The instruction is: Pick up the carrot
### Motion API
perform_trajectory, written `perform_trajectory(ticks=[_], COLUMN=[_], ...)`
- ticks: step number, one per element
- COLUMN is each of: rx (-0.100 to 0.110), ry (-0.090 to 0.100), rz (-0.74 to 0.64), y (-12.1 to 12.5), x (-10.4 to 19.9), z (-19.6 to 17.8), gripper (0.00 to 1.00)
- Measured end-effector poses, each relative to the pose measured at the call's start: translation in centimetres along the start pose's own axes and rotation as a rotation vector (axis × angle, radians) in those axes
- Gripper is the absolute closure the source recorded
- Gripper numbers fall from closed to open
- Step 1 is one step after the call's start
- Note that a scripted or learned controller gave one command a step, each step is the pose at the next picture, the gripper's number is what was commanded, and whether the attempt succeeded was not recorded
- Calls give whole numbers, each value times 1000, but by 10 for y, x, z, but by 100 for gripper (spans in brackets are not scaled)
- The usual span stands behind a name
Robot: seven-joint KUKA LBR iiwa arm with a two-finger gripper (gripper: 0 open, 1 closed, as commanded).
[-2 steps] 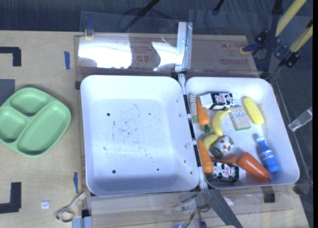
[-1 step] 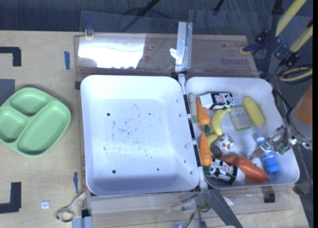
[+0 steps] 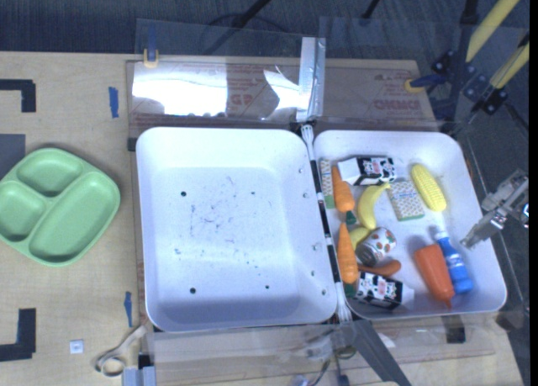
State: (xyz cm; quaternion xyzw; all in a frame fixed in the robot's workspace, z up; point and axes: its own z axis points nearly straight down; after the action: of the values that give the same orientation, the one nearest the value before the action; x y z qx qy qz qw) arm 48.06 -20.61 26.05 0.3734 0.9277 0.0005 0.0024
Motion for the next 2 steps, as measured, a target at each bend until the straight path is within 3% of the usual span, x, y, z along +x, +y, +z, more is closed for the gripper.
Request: perform_trajectory(ticks=[1, 2], rx=[0, 1], ry=[-1, 3], rz=[183, 133], y=[61, 45], x=[9, 45], z=[15, 113], gripper=[0, 0])
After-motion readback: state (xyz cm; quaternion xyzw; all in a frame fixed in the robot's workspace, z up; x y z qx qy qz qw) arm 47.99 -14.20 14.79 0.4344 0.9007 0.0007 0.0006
